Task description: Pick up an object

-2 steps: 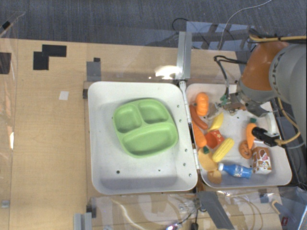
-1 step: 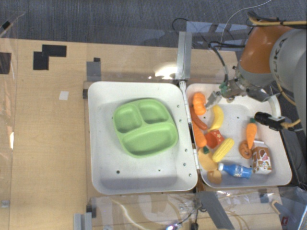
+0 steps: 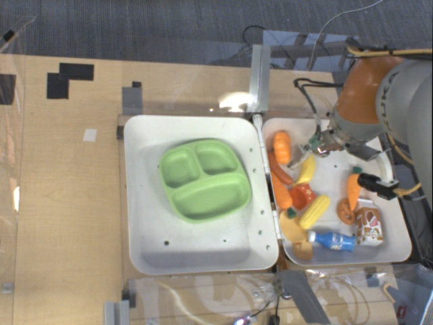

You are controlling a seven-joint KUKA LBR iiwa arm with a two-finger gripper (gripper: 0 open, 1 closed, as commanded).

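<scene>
The right bin (image 3: 399, 249) holds a heap of toy foods. Among them are an orange fruit (image 3: 281, 147), a yellow banana (image 3: 306, 170), a red sausage (image 3: 281, 175), a corn cob (image 3: 314, 212), a carrot (image 3: 353, 188), a blue bottle (image 3: 335, 240) and a brown carton (image 3: 369, 225). My gripper (image 3: 320, 144) hangs low over the far part of this bin, just above and right of the banana and beside the orange fruit. Seen from above, the wrist hides its tip, and no object shows in its hold.
The left bin (image 3: 149, 249) carries a green divided plate (image 3: 203, 179). A metal divider (image 3: 260, 87) runs between the two bins at the back. The grey arm with its orange band (image 3: 362, 93) covers the right bin's far right corner. Cables trail behind it.
</scene>
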